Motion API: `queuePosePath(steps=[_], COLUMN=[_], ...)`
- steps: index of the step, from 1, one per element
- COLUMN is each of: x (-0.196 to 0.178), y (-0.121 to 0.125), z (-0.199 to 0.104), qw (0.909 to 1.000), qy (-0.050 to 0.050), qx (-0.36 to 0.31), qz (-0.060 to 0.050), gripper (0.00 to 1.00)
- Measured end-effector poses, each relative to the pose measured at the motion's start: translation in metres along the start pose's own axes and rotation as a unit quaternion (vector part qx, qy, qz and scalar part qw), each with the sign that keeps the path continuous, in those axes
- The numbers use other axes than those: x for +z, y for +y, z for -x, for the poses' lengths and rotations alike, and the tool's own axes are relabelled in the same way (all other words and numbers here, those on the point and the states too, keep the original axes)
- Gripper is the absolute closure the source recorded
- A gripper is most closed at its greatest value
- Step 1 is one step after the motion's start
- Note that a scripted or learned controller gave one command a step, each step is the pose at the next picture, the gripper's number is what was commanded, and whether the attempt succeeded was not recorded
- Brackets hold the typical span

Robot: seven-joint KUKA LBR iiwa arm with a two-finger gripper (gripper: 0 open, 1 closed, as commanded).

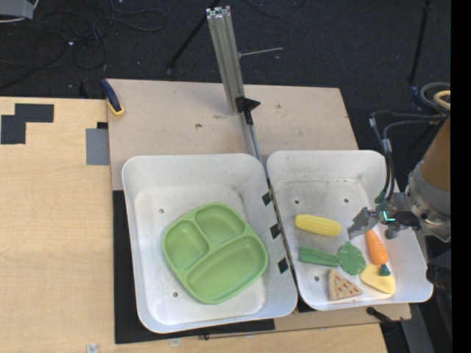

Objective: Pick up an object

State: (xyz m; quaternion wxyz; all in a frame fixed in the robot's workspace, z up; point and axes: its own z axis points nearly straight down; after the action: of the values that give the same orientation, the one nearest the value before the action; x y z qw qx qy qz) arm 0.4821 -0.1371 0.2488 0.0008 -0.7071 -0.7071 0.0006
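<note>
We judge approach step: tool [380, 223] at frame's right, fingers spread, empty, above carrot [377, 247]. Next: descend, close on carrot.

1. You look down on a dark floor [331, 20] that runs across the top of the view, with thin cables [88, 20] looping over it at the upper left.
2. A light wood table [51, 241] fills the left side; black squares [26, 120] and a grey patch [96, 145] mark its top edge.
3. A tan board [184, 116] lies under the bins, and a blue and yellow clamp [112, 98] sits at its upper left corner.
4. A silver aluminium post [227, 57] rises from the board's middle, carrying a black bracket [246, 105].
5. The light is even, with soft shadows.
</note>
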Motion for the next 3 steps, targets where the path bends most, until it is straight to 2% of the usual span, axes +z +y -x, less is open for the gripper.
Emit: queuePosePath(steps=[1,3], x=[0.0,0.094], y=[0.0,0.004], z=[0.0,-0.006], qw=[1.0,1.0], qy=[0.0,0.001], qx=[0.0,0.001], qz=[0.0,-0.003], gripper=[0.0,0.0])
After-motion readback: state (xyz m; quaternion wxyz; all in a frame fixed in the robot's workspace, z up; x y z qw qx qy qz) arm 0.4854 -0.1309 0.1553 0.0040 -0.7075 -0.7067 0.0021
